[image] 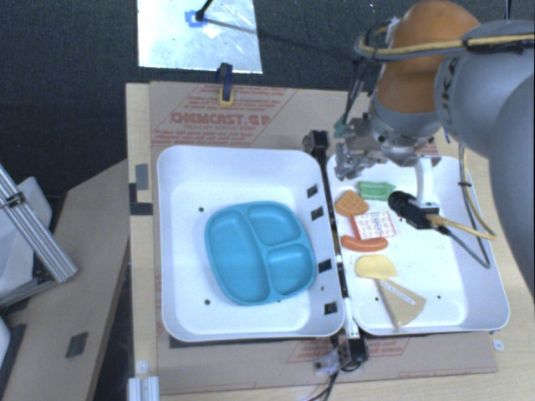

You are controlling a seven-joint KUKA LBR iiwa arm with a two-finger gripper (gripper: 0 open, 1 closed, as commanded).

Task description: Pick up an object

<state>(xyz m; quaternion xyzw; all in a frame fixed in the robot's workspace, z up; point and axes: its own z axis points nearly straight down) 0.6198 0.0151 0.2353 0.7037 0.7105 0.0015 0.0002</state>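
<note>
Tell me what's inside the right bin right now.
The right bin holds a green piece, orange waffle, checked card, red sausage, yellow piece and tan wedge. The arm and gripper cover its far end.

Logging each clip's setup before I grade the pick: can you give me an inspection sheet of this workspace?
Surface: left bin and right bin, side by side on a printed cardboard sheet.
Job's things: all lying in the right bin: orange waffle piece, green piece, checked card, red sausage, yellow piece, tan wedge.
Clutter: blue divided plate in the left bin.
Grippers: gripper over the right bin's far left corner, close to the green piece.
Cables: yellow cable across the orange band.
Surroundings: shiny metal sheet behind the bench; aluminium rail at left.
</note>
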